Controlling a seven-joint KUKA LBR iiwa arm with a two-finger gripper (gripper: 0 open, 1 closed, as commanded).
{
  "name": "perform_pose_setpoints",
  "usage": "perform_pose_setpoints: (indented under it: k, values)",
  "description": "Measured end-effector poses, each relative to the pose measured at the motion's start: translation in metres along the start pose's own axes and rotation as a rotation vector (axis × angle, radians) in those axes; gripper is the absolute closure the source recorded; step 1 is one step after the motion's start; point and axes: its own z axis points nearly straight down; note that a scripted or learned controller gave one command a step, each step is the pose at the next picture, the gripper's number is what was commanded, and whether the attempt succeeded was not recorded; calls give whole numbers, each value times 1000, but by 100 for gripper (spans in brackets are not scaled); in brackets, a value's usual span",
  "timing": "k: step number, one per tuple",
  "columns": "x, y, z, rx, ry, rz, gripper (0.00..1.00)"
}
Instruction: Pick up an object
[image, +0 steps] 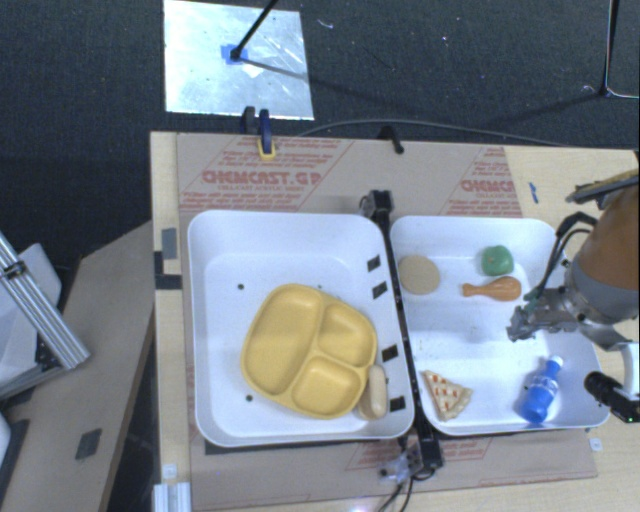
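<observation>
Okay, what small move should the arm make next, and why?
Probably lower the end effector toward the blue bottle, the nearest item, lying just below it in the right bin. Nothing visible is in its grasp yet.

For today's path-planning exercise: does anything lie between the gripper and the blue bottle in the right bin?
Nothing visible does. The gripper hovers over the right bin, and the blue bottle lies just below it across bare white floor.
</observation>
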Motion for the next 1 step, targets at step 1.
perform_pose_setpoints:
  k: [1]
  values:
    - [7, 3, -61, -2, 0, -3, 100]
